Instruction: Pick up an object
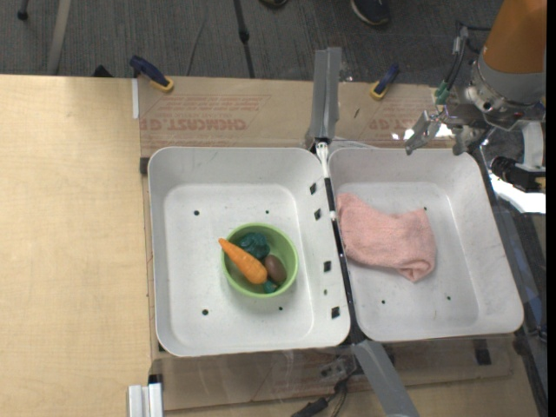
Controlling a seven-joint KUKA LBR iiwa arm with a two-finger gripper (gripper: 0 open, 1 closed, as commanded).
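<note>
Pink was the colour that stood out: a crumpled pink cloth (387, 243) was seen lying in the right bin (469, 313), a bit toward 9 o'clock of that bin's middle, with one corner bunched up at its 4 o'clock end. In the left bin (187, 307) a small green bowl (260, 261) was parked just past centre toward 5 o'clock. An orange carrot (242, 261) was laid across the bowl's rim at roughly 10 o'clock, and a brownish lump (275, 268) plus something dark teal (254, 242) were tucked in beside it, all touching.

The gripper (432, 127) was found up at the 12 o'clock edge of the right bin, over the rim and cardboard (226, 115), well apart from the cloth. How far the fingers were spread couldn't really be made out, tbh, and nothing was seen between them. Two blue-and-yellow clamps (149, 72) were spotted along the bench's far edge.
</note>
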